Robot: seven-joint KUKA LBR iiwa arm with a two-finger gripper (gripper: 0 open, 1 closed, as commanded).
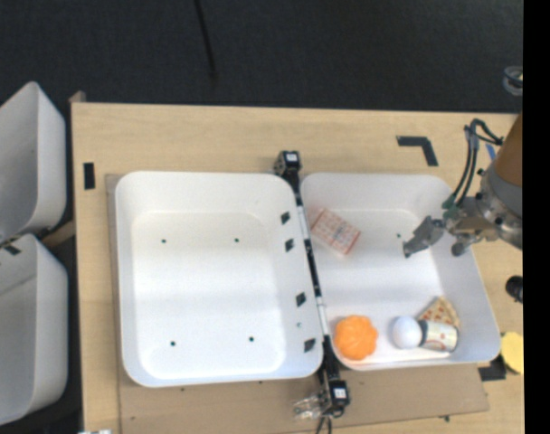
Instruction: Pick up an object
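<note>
my tool (435,235) hangs spread and empty over the right bin (374,278); i'd drop straight onto the orange ball (355,335) (near corner, wall close), then close around its middle.

- The bench (212,138) looks like pale wood or plywood, with a matt and smooth face.
- The left bin (130,269) and the right bin (384,193) look like white plastic, smooth, with a soft shine.
- The orange ball (355,336) has a slightly rough, matt skin.
- The white ball (405,332) is smooth and a little glossy.
- The pink packet (335,231) looks like printed paper or thin foil, flat and matt.
- The gripper (422,240) looks like dull grey metal.
- The floor (257,34) behind the bench is dark and matt, like carpet.
</note>
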